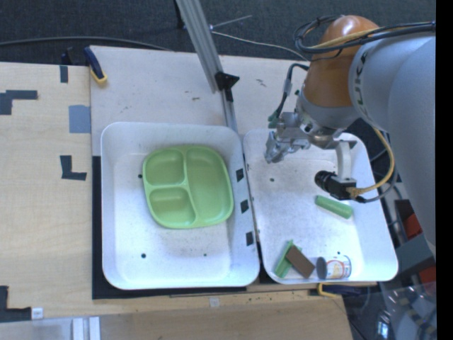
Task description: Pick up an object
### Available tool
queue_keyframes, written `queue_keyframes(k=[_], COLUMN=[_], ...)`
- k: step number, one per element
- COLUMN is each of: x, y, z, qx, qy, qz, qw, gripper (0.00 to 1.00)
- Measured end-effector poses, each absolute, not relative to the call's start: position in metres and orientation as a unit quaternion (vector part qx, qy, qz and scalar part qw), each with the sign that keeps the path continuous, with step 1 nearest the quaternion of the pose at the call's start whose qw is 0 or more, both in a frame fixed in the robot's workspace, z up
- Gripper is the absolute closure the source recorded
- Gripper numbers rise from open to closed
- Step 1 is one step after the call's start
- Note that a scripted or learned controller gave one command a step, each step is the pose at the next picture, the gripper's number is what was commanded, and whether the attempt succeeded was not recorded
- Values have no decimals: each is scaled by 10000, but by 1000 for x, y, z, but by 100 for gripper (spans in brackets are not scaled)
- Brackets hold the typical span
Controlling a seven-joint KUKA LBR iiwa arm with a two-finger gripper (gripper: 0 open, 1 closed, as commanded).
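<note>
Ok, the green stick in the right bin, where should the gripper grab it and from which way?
Probably at the middle of the green stick, coming straight down, fingers closing across its narrow width. It lies flat and alone on the right bin floor, tilted slightly, with bare floor on both long sides. The gripper hangs up-left of it.

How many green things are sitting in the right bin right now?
2. One green stick lies near the right bin's right side, under the arm. Another green piece lies at the front edge beside a brown block. The arm may hide more.
</note>
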State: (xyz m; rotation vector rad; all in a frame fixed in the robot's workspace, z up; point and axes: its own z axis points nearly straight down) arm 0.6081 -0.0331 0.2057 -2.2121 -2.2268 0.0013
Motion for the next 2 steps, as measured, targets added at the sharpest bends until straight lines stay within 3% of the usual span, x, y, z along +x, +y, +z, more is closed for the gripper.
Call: queue_keyframes(k=[2], x=[600], y=[62], z=[219], qx=[-7048], qy=[-7094], qz=[3], qw=[15], gripper=[100])
